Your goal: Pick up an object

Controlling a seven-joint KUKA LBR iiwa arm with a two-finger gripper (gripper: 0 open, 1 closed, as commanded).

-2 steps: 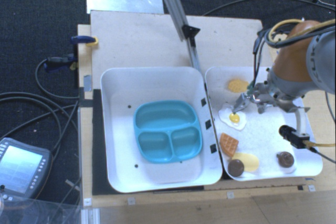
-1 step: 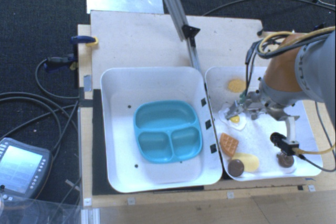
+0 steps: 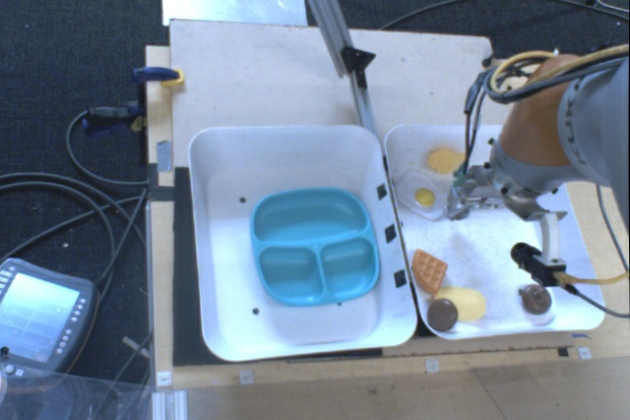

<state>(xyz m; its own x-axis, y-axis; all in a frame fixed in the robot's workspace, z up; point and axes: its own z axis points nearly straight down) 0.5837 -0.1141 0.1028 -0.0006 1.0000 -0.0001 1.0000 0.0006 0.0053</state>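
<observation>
Approach step: pincer [image 3: 459, 207] low in right bin [image 3: 581, 315], beside fried egg [image 3: 422, 197] near its far-left corner. Clench state: cannot tell. Next: centre over egg, close.

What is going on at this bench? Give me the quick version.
A grey robot arm reaches in from the right, and its gripper is down in the right bin, close to a fried-egg toy. Also lying in that bin are an orange disc, a waffle, a yellow piece and two brown pieces. A blue divided tray sits in the left bin. Nothing looks lifted yet.
</observation>
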